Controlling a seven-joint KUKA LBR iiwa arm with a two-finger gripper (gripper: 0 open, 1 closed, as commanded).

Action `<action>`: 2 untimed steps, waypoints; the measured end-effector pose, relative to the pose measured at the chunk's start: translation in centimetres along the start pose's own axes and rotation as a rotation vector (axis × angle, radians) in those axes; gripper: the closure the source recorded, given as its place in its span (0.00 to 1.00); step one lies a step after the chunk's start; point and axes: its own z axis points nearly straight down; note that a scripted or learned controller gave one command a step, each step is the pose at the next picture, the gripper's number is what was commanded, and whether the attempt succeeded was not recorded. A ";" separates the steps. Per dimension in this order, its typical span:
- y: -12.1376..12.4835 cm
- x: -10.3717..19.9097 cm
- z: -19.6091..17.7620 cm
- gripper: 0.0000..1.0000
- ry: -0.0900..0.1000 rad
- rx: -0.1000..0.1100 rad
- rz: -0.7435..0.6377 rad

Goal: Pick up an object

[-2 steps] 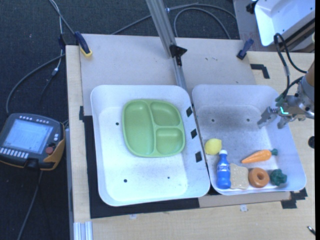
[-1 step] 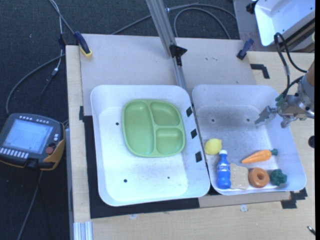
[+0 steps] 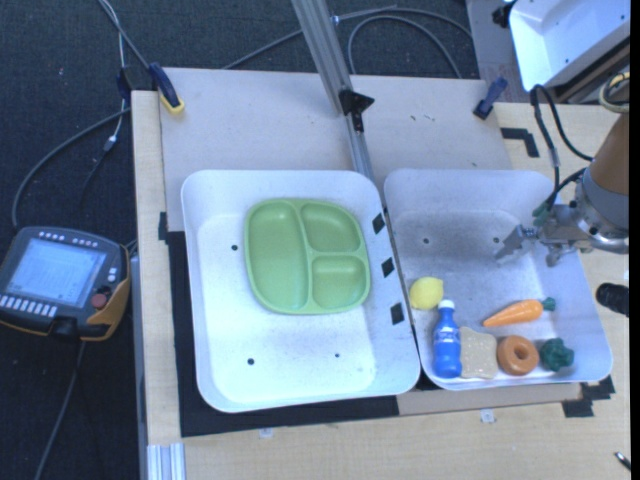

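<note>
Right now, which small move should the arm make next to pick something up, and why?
Probably move the gripper toward the near edge of the right bin and lower it over the carrot. The gripper hangs above bare bin floor with nothing between its fingers, and the carrot lies nearest, apart from the donut.

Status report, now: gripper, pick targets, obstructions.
Gripper over right bin, nothing between its fingers. Carrot, donut, bottle, lemon untouched along the near edge. Nothing blocks them.
</note>
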 end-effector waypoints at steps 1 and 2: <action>-0.4 0.1 6.3 0.00 0.001 0.002 0.001; -0.3 0.2 7.1 0.00 -0.001 -0.004 0.000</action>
